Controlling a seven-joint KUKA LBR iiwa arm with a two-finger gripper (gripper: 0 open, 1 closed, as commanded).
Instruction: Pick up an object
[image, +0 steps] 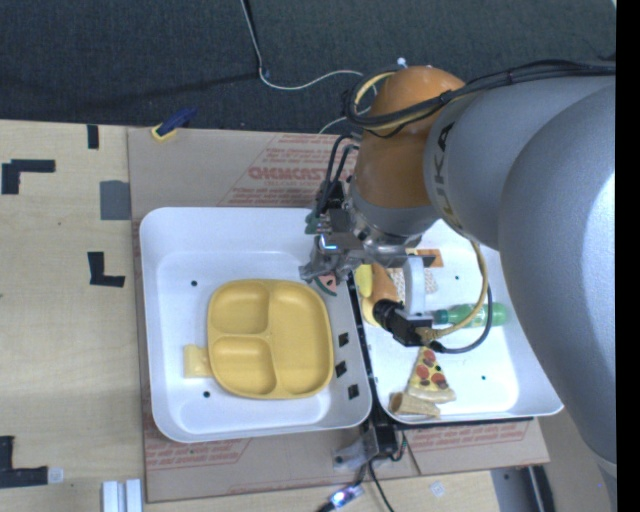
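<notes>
The yellow plate (270, 337) lies in the left bin (165, 300), and with the gripper (330, 262) hovering at the divider beside it, you risk a missed grasp because the plate sits flat and wide.

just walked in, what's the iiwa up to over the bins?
The arm's end effector is down at the divider between the two white bins, above the right bin's left edge. Nothing visibly sits between its fingers. The left bin holds a yellow divided plate. A toy pizza slice and a green bottle lie in the right bin.
</notes>
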